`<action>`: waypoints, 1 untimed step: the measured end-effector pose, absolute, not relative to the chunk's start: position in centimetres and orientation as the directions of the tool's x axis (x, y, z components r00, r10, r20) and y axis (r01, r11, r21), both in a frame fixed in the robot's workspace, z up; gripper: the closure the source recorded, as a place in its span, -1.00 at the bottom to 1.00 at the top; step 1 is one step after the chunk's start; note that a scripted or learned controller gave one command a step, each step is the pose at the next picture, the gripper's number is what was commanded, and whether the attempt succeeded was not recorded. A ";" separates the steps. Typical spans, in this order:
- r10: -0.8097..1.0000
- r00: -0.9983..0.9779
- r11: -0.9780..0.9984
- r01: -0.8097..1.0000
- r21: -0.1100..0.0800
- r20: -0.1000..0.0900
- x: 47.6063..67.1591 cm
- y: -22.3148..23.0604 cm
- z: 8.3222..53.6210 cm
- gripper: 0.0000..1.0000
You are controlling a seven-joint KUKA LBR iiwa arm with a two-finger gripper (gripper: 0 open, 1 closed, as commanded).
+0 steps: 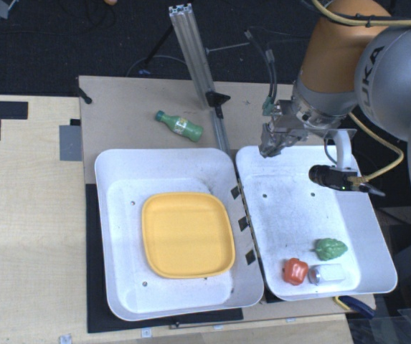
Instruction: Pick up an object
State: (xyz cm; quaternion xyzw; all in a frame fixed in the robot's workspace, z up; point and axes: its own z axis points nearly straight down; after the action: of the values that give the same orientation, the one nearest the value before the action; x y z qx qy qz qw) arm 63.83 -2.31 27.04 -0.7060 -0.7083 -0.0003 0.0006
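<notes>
From the camera above, my jaws hang at the upper middle-right of the frame, over the top left corner of the right bin (377,221), and I cannot tell how they stand. In that bin's lower right corner lie a green object (331,249), a red object (295,271) and a whitish object (326,273), close together and well apart from my jaws. The left bin (112,213) carries a yellow plate (188,234), and a green bottle (179,125) lies on the worktop (119,113) above it.

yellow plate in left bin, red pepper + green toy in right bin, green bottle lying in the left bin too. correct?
Not quite. The green bottle lies on the bench behind the left bin, not in it, per the camera view. The yellow plate, red pepper and green toy are as stated.
</notes>
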 end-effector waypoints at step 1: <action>1.000 -0.002 0.002 1.000 -0.001 0.001 63.7 2.6 26.9 1.00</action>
State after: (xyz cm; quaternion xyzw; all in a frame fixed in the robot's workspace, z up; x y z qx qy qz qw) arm 63.71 2.64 26.87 -0.7063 -0.7079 0.0000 0.0005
